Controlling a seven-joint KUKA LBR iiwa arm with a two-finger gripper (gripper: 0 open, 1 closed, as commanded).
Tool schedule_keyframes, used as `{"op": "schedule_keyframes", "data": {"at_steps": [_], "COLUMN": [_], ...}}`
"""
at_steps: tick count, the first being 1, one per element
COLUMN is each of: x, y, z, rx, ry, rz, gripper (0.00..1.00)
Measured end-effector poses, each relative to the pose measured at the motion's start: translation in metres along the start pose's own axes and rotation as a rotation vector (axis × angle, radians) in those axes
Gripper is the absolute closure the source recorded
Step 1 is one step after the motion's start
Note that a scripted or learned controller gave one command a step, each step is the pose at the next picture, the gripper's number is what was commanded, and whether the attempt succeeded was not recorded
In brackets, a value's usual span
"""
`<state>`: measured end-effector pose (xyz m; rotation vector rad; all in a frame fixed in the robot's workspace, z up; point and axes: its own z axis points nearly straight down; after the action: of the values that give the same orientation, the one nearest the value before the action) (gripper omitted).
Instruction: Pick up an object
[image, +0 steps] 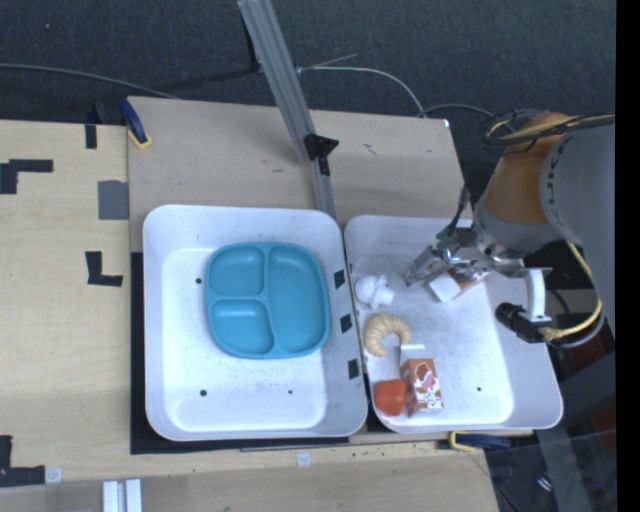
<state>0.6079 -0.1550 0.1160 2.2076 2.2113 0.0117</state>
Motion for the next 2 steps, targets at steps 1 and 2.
{"op": "schedule_keyframes", "data": {"at_steps": [1, 2], "x": [0.001, 0.001], "y": [0.000, 0.003], "z": [-0.008, -0.071], "rx": [0.002, 0.012], "ry": [0.000, 0.005], "rz": [-0.001, 0.000], "gripper": [1.00, 1.00]}}
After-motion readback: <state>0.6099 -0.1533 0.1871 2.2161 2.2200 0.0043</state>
